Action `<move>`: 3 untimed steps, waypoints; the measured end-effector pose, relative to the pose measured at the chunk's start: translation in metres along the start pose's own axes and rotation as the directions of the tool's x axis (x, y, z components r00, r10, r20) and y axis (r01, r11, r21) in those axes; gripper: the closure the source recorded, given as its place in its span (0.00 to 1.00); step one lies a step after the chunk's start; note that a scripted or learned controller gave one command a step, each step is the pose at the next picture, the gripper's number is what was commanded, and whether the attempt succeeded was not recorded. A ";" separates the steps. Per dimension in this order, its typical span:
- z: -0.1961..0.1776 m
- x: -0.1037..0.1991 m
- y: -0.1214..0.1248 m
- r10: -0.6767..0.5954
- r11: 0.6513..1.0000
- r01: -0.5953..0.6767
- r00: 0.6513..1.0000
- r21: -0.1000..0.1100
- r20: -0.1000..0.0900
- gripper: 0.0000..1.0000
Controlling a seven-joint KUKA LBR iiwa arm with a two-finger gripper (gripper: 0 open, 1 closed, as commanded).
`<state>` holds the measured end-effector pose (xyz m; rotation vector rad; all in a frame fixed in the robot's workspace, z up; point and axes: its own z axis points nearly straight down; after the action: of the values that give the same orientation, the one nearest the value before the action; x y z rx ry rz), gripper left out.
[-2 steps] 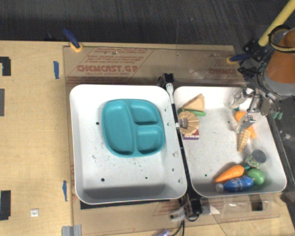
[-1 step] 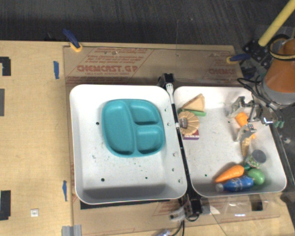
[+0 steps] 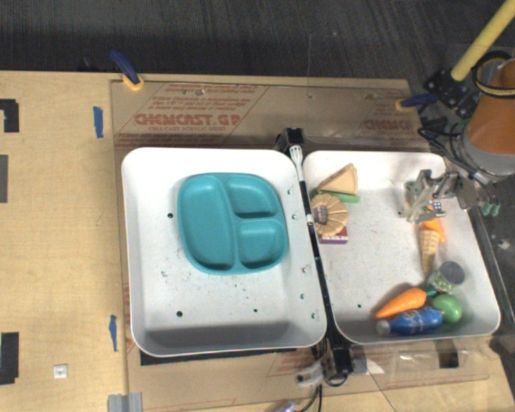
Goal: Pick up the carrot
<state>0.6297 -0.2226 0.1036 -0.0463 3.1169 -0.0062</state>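
Carrot (image 3: 402, 300), orange tapered plastic with a green top, lying low in the right-hand shallow white bin (image 3: 373, 256), touching a blue plastic bottle (image 3: 416, 321). Two-finger grey gripper (image 3: 424, 197) poised well up-bin above an ice-cream cone toy (image 3: 431, 240); grip state impossible to tell. Approach stage, by the look; next, travel down-bin and descend over the carrot's middle.

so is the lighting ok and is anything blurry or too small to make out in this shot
Camera view: lighting is even and soft, with no harsh glare on the white bins; the teal divided plate and the carrot read sharply; the gripper is small and slightly blurred, its metal merging with the bin.
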 end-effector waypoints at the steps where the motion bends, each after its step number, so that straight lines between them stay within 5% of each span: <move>1: 0.001 0.001 0.000 0.000 1.000 0.000 1.000 -0.001 -0.002 0.00; 2: 0.016 -0.012 -0.001 0.092 0.996 -0.092 0.996 -0.002 -0.012 0.00; 3: 0.001 -0.017 -0.001 0.092 0.996 -0.092 0.996 0.000 0.004 1.00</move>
<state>0.6466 -0.2228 0.1033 0.0969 3.1116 -0.0053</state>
